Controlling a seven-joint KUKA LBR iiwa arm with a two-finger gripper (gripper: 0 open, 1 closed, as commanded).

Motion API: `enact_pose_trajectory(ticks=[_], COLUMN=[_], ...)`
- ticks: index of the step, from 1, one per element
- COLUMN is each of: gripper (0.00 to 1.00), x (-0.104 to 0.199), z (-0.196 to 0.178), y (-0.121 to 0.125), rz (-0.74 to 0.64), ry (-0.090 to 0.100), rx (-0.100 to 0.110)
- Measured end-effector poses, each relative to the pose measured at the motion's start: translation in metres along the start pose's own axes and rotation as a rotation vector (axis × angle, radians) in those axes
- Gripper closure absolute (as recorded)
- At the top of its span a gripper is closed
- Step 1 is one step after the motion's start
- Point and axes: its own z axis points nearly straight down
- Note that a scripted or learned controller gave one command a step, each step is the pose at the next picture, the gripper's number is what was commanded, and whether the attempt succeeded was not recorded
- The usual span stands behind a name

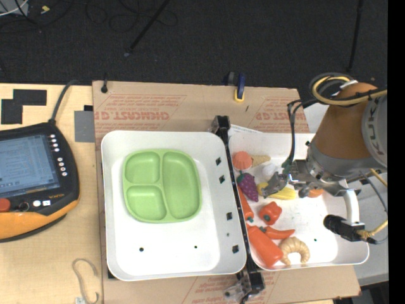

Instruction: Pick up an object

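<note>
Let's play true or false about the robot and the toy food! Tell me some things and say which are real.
1. The green divided plate lies in the left bin. True.
2. The toy food is piled on the green plate. False: the toy food, such as the purple grapes and the croissant, lies in the right bin.
3. The gripper is over the right bin, near the yellow banana. True.
4. The red pepper is outside both bins. False: it lies in the right bin.
5. A tablet-like controller sits left of the bins. True.
</note>
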Motion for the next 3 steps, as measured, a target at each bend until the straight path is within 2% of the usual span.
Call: enact_pose_trajectory(ticks=[1,2,3], gripper=[0.0,0.0,1.0], x=[0.004,0.004,0.001], z=[0.063,0.073,0.063], y=[-0.004,-0.004,-0.005], rz=[-0.001,0.005,0.015], ry=[0.001,-0.001,0.0], rx=[-0.001,-0.006,-0.003])
